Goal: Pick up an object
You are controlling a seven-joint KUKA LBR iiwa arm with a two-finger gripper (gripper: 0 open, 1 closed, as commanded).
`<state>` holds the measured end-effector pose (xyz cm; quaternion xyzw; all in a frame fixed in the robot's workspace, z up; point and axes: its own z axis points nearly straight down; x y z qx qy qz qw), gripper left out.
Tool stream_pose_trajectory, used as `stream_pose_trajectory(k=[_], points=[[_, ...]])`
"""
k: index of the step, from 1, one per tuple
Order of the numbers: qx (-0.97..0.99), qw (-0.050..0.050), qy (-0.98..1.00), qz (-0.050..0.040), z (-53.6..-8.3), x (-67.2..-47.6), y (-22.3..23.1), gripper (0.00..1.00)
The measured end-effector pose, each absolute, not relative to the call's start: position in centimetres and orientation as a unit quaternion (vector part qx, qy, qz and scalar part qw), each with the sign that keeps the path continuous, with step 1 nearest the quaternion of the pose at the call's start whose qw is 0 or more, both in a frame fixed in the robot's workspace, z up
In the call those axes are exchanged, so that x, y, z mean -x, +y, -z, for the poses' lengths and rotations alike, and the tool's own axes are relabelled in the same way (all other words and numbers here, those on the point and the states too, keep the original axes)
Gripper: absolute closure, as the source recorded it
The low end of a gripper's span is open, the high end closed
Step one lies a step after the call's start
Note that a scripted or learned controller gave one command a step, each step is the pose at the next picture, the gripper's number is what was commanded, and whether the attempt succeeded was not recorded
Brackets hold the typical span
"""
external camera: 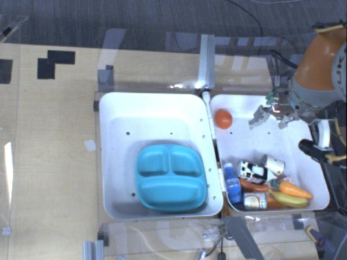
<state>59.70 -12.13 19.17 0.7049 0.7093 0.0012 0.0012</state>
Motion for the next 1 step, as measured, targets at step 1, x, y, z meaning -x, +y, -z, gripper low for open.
stream_pose_trajectory(k=[1], points=[[-0.625, 0.005, 0.780, -0.0035, -8.95, -55.33, -12.43, 0.00]])
